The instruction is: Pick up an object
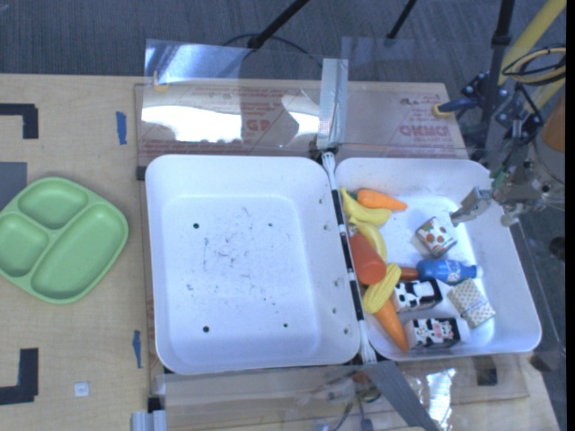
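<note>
- On the bench's far left sits a green divided plate (59,239), well apart from the work and with no part in it.
- The left bin (243,259) shows bare floor with faint scuff marks.
- The right bin (512,268) holds all the candidates, crowded along its left wall: an orange carrot (381,201), a yellow banana (367,226), a red piece (367,257), a corn cob (384,284), two cow-patterned cartons (417,293) and a second carrot low down.
- Further right lie a small dice-like box (435,235), a blue bottle (446,270) and a wrapped block (473,304).
- The gripper (481,201) hangs over the bin's right side, holding nothing; I judge this the approach step, with no object chosen.
- Whether its claw is spread or closed I cannot tell; the wrist is blurred and cut by the frame's edge.
- The next move calls for descending onto a free-standing item, likely the box.
</note>
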